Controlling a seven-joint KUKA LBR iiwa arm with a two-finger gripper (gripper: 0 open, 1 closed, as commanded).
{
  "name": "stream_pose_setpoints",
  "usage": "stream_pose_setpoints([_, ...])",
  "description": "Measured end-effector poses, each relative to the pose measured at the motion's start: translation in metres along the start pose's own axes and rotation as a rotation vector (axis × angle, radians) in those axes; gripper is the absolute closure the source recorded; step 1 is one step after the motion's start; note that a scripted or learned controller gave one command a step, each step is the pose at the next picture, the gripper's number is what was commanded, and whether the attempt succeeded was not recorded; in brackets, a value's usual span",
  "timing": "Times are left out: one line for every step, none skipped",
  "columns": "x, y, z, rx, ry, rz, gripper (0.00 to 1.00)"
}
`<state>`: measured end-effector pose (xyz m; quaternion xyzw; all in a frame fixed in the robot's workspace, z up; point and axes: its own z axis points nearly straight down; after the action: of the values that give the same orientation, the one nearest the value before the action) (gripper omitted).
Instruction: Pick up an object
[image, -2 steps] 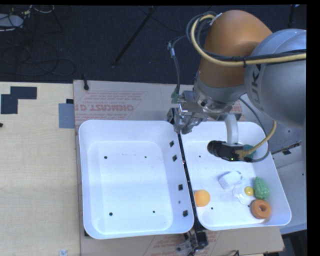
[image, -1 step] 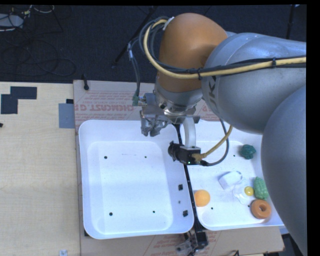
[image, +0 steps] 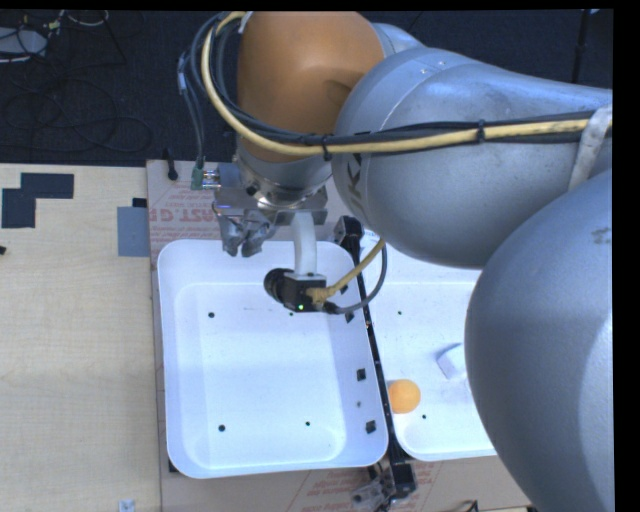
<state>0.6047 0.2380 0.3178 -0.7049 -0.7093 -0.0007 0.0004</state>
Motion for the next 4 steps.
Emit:
stream_pose_setpoints([0.005, -0.007, 0.064, 0.008, -0.004, 0.004, 1.00])
stream_pose_setpoints([0.005, 0.034, 0.135, 0.003, -0.003, 0.006, 1.00])
stream_pose_setpoints([0.005, -0.038, 0.077, 0.008, -0.003, 0.004, 1.00])
stream_pose_setpoints([0.004, -0.073, 0.183, 0.016, -0.007, 0.008, 1.00])
